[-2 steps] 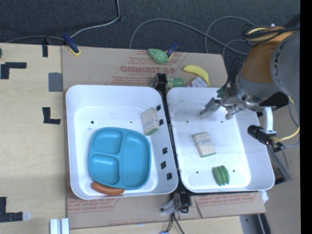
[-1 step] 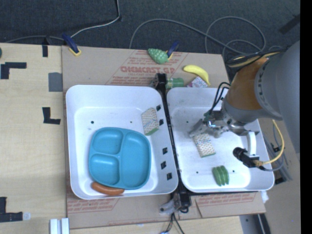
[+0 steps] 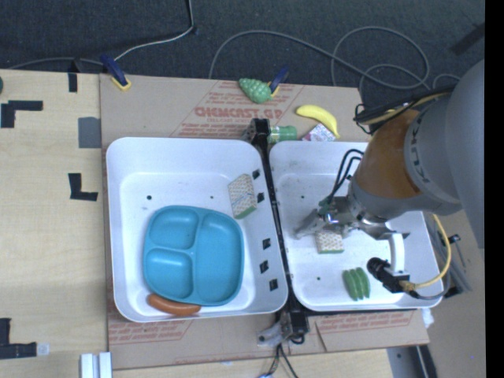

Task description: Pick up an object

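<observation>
The arm's grey bulk looms closest; its claw [image 3: 324, 220] hangs low in the right bin [image 3: 303, 286], touching the small sponge [image 3: 331, 242], apparently lining up a grasp. Finger spread: cannot tell.

You see a pale wooden surface [image 3: 47, 235] marked with short black tape strips [image 3: 79, 186] on the left. A brown cardboard sheet [image 3: 213, 115] with red print covers its middle. Beyond the far edge lies dark carpeted floor [image 3: 94, 14], where thin grey cables [image 3: 189, 10] loop across. Even light falls from above, with soft shadows.
</observation>
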`<action>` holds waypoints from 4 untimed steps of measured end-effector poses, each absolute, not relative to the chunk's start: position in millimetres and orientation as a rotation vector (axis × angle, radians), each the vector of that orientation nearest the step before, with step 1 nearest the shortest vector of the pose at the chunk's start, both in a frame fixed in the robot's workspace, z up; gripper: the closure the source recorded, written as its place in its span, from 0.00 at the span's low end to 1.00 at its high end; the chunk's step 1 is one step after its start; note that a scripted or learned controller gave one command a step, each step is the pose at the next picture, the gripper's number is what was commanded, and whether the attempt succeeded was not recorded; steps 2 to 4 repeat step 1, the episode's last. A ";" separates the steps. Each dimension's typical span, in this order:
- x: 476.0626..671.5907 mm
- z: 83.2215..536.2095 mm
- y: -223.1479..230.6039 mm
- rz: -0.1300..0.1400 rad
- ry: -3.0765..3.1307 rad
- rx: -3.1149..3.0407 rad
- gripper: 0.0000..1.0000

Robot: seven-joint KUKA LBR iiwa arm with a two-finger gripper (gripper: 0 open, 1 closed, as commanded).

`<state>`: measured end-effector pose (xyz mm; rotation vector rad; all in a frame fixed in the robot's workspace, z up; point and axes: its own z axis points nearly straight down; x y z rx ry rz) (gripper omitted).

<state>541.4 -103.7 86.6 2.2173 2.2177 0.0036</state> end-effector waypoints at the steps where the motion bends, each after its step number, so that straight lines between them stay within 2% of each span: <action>1: 541.6 96.2 -104.6 0.002 2.216 2.217 1.00; 4: 541.6 96.2 -104.6 0.002 2.216 2.217 1.00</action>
